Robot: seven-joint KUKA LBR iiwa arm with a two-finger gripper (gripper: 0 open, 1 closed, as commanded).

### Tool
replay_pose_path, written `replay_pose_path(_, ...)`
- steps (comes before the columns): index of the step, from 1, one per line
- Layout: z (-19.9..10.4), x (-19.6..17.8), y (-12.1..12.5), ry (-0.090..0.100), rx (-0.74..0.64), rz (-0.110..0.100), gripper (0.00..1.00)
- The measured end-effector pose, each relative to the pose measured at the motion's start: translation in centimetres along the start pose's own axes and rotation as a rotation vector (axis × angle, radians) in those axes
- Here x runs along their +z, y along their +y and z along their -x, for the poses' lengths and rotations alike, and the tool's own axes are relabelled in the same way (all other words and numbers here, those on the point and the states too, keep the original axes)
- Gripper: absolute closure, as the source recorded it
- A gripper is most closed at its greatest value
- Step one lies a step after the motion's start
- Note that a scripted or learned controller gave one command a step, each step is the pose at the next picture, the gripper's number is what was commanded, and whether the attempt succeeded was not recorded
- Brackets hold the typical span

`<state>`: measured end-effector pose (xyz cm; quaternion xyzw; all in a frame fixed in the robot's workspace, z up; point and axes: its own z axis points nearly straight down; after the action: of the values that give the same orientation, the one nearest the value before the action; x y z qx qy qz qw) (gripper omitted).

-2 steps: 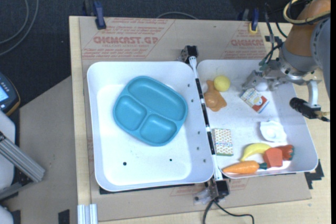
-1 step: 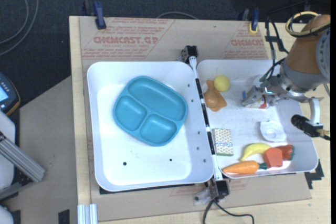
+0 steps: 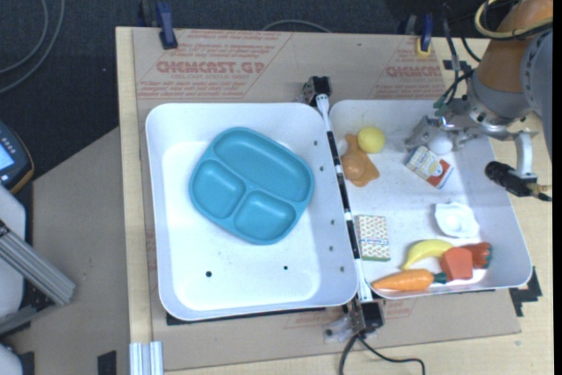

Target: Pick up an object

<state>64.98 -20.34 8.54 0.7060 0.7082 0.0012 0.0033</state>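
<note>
The right bin [image 3: 500, 155] holds several small things. A white and red carton [image 3: 430, 165] lies near its back, with my gripper [image 3: 439, 134] just above and behind the carton's top end. I cannot make out whether they touch. Further left lie a yellow ball [image 3: 371, 140] and an orange lump [image 3: 358, 167]. Along the front are a patterned box [image 3: 372, 236], a banana [image 3: 428, 251], a carrot [image 3: 406, 280], a red pepper [image 3: 464, 261] and a white lid-like piece [image 3: 454, 219].
The left bin [image 3: 176, 277] holds a blue divided plate [image 3: 252, 184]. The arm's grey wrist with its orange band [image 3: 514, 48] stands over the right bin's back right corner. A black part [image 3: 514, 180] juts over that bin's right rim.
</note>
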Motion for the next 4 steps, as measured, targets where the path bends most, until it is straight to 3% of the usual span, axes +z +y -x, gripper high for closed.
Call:
replay_pose_path(1, -1.2, 0.0, -5.1, 0.004, 0.004, -0.01, 0.0)
replay_pose_path(2, -1.2, -1.0, -4.9, 0.002, 0.002, -0.005, 1.0)
replay_pose_path(3, -7.0, -9.4, -1.0, 0.002, -0.005, 0.007, 1.0)
replay_pose_path(4, -13.6, -10.1, -0.5, 0.005, -0.005, -0.001, 1.0)
